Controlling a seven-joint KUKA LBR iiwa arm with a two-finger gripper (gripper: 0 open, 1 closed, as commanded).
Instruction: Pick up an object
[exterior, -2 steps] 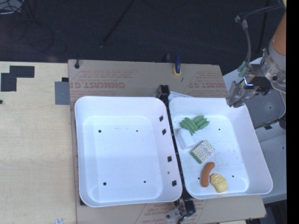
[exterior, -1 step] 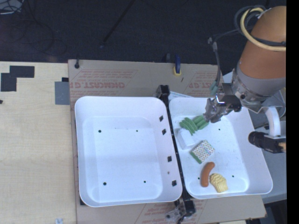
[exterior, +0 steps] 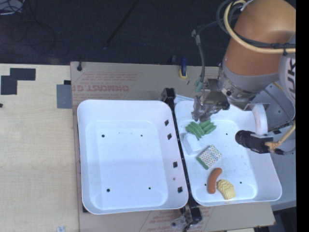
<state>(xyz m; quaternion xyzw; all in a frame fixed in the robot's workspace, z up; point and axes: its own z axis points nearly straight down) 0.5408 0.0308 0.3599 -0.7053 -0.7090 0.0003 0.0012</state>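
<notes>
Hovering just above the green bean pods [exterior: 202,127] in the right bin [exterior: 263,187], the gripper [exterior: 200,111] has nothing visibly lifted; finger state cannot be told from this angle, so descent, grasp and lift all appear left to do.

even overhead light, bright white bins [exterior: 126,111], soft shadows, dark background, slightly soft focus

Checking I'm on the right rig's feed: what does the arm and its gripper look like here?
A bulky grey arm carries a wide, glossy orange band above the wrist. Black and pale yellow cables loop beside the band. The small grey metal gripper sits below, over the right-hand shallow white bin.
</notes>
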